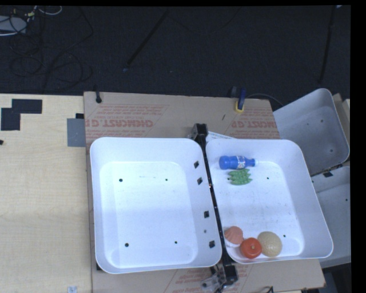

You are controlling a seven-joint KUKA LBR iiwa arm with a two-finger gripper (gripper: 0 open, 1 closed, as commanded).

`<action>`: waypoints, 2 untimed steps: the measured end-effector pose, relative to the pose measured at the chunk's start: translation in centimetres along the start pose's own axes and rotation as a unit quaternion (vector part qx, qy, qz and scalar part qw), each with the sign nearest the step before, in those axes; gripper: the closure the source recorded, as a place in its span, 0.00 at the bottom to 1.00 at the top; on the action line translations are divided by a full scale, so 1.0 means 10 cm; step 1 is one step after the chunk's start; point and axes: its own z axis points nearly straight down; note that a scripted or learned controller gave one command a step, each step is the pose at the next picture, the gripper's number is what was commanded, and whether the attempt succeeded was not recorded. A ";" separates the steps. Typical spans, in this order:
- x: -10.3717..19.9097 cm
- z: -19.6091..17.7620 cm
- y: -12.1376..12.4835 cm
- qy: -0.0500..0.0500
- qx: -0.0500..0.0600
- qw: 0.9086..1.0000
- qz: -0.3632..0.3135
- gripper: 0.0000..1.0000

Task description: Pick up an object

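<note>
Gripper: open or closed, cannot tell, so places here are given bin to bin and item to item. Two shallow white bins sit side by side on a brown printed cardboard sheet (143, 117), which lies on a light wood bench (40, 189). All graspable items are in the right bin (311, 189). Blue bottle (237, 162) with white label lies on its side near that bin's far wall, cap pointing right. Small green bumpy object (240, 177) is just in front of the bottle, very close; touching or not is unclear. Three round items are bunched at the near wall of the same bin: pale pink piece (233, 234) toward the divider, red-orange ball (250, 248) next to it and touching it, tan ball (270, 243) on the red one's right, touching it. The two groups are well apart, with bare bin floor between them. Left bin (94, 171) has small dark holes dotted over its floor. Black clips (199, 165) run along the seam where the bins meet. Blue and yellow clamp (241, 101) stands at the cardboard's far edge. Tilted white panel (311, 123) sits beyond the right bin's far right corner. Dark floor with cables (34, 17) at the top.
</note>
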 end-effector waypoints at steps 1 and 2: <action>-0.01 0.14 0.01 -0.001 0.000 1.000 0.001 1.00; 0.00 0.23 0.01 -0.001 0.000 1.000 0.001 1.00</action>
